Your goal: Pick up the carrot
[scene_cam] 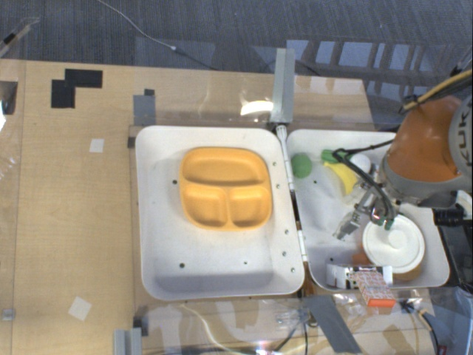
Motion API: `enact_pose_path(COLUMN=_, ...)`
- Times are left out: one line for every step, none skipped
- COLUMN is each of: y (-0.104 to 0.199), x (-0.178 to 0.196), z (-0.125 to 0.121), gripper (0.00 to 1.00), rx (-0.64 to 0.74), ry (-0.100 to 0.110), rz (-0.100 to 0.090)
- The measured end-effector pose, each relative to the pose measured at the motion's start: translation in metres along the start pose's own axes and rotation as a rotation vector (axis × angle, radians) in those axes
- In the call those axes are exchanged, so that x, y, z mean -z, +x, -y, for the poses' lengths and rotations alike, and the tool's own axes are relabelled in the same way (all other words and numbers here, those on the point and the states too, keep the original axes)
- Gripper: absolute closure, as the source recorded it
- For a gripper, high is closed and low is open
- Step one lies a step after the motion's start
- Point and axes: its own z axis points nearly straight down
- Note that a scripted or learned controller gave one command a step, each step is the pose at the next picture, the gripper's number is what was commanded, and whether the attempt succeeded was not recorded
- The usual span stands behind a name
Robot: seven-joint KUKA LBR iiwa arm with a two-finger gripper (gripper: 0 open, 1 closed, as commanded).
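Note:
My gripper (346, 229) hangs over the middle of the right bin (319, 220), pointing down and to the left, with nothing visibly in it. Just right of it lies a white round dish (395, 244). An orange-brown shape (359, 259) peeks out from under the dish's left and front edge; I cannot tell whether it is the carrot. A small orange piece (380, 301) lies at the bin's front rim beside a printed box (366, 277). The arm's orange band (421, 143) hides the bin's back right.
A green ball (301, 165) and a yellow banana-like item (341, 176) lie at the back left of the right bin. The left bin (159, 220) holds a yellow divided plate (225, 187). A metal divider post (283, 87) stands between the bins.

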Motion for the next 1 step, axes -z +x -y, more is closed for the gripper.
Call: enact_pose_path(y=0.0581, x=0.0041, z=-0.0057, gripper=0.00, rx=-0.028, ry=0.001, rz=-0.003)
